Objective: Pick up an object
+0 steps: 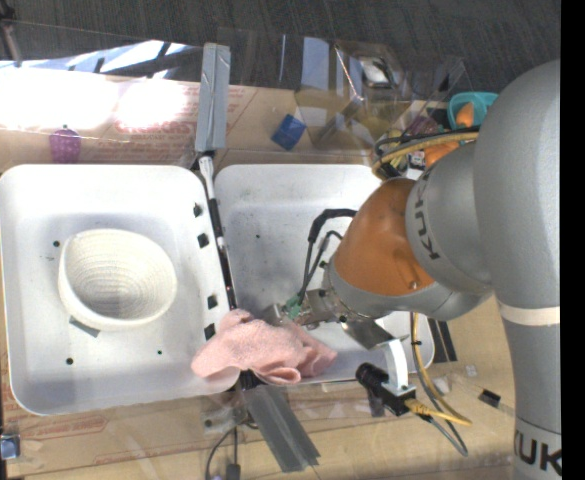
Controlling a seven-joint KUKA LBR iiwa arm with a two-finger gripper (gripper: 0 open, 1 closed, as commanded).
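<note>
A crumpled pink cloth (pixel 259 353) lies at the near left corner of the right bin (pixel 272 208), draped partly over the bin's front rim. My gripper (pixel 307 313) hangs low in this bin, just right of and above the cloth, at its upper right edge. The orange wrist band and grey arm cover most of the gripper. A white ridged bowl (pixel 119 274) sits in the middle of the left bin (pixel 32 368).
The arm fills the right half of the right bin. Behind the bins, a blue block (pixel 289 131), a purple item (pixel 65 146) and clear plastic containers (pixel 367 88) lie on the cardboard bench. A grey divider strip (pixel 213 98) stands between the bins at the back.
</note>
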